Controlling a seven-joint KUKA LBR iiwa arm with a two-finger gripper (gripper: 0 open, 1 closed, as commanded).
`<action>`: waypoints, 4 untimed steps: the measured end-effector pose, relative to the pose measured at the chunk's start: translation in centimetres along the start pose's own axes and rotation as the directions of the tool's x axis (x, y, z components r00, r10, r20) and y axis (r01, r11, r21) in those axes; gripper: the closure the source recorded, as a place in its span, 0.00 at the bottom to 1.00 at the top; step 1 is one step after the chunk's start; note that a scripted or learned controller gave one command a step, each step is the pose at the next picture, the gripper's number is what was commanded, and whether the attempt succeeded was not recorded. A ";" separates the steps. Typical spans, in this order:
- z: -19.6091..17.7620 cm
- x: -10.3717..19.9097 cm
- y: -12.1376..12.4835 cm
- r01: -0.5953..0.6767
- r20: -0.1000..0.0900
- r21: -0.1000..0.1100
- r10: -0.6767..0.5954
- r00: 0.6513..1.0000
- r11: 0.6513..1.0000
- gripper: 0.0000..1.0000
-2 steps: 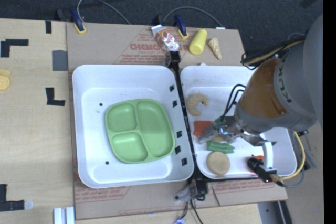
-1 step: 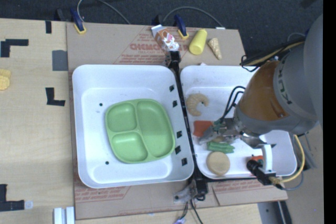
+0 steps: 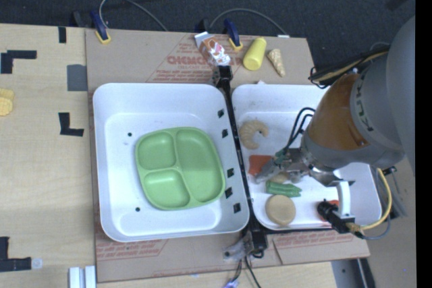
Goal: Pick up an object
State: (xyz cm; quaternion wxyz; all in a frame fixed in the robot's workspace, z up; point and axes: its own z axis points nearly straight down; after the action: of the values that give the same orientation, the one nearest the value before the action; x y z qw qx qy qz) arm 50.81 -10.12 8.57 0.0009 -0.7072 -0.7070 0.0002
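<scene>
The right bin (image 3: 270, 96) holds a tan doughnut-like piece (image 3: 253, 133), an orange-red piece (image 3: 260, 164), a green pod-shaped piece (image 3: 283, 189) and a round beige piece (image 3: 281, 210). My gripper (image 3: 282, 167) hangs low over the bin's middle, right above the orange-red and green pieces. Its tips sit close to both pieces, and nothing is visibly lifted between them. The grey arm with its orange band (image 3: 341, 119) covers the bin's right half.
The left bin (image 3: 115, 111) holds a green divided plate (image 3: 179, 167). Behind the bins, on the cardboard, lie a yellow cylinder (image 3: 254, 54), a tan cone (image 3: 277, 62) and a small printed packet (image 3: 213, 49). Cables trail across the dark floor beyond.
</scene>
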 end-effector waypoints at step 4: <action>-0.1 -0.7 3.4 0.001 0.002 -0.005 -0.001 1.000 1.000 0.00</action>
State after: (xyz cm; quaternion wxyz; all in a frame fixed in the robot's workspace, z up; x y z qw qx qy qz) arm 54.16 -10.84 8.62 -0.0019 -0.7067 -0.7075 -0.0008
